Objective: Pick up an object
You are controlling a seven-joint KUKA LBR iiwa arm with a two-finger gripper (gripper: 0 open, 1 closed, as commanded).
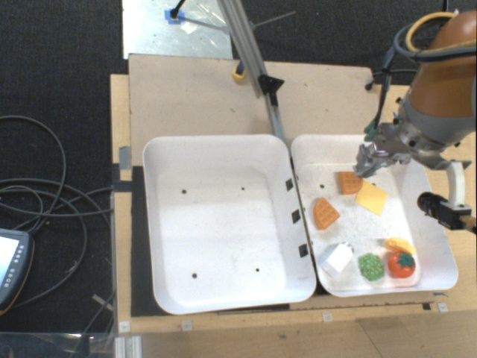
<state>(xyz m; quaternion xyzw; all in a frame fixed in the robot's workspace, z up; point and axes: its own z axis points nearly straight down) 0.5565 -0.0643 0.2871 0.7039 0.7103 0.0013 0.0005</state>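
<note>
The right bin [313, 149] holds several small objects. An orange square piece [348, 183] lies near its middle, with a yellow cheese-like slab [372, 198] just to its right. Lower left of those sits an orange wedge [325, 213]. Along the front of the bin are a white block [337, 258], a green bumpy piece [371, 266], a red tomato-like toy [402, 264] and a small yellow-orange piece [398, 244]. My gripper [366, 164] hangs just above and right of the orange square piece, at the upper edge of the yellow slab.
The left bin [216, 222] is bare white with a few dark dots. A slanted metal pole [250, 43] crosses the bench behind the bins. Black clips [296, 215] sit on the divide between the bins. Cables and a tablet [11, 263] lie on the floor at left.
</note>
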